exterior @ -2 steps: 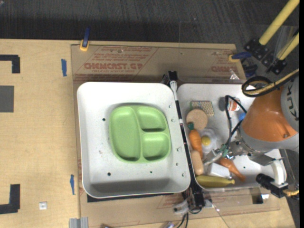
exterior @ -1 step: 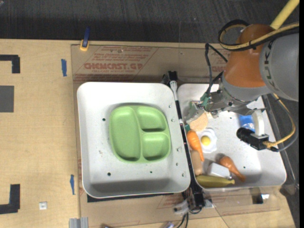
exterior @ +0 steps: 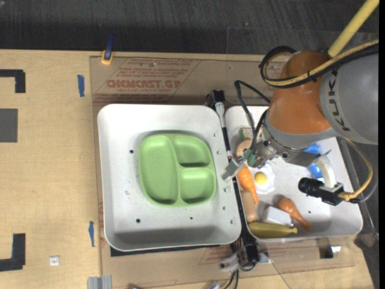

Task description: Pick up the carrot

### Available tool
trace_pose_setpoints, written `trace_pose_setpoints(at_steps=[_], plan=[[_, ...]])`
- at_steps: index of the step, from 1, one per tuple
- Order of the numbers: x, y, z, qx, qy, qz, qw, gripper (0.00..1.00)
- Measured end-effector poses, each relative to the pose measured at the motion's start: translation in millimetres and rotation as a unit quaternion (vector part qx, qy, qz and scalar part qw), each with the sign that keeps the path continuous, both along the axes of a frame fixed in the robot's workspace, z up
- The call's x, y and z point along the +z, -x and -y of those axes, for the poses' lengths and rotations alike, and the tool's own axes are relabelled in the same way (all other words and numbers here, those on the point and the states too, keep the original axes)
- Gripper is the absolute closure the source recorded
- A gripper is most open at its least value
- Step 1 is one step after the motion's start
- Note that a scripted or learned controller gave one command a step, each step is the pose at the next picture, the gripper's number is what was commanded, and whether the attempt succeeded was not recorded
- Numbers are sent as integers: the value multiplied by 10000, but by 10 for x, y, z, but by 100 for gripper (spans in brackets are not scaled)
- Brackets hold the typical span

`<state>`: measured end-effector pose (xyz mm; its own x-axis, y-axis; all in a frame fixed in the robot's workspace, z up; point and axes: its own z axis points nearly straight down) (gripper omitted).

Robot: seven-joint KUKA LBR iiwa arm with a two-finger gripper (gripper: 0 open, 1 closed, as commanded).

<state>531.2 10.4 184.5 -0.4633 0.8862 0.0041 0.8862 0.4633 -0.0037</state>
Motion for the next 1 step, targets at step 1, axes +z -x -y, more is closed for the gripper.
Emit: trace_pose_setpoints(at_steps=[1], plan=[[-4, 300, 519, -2261, 14, -11, 9741, 0]])
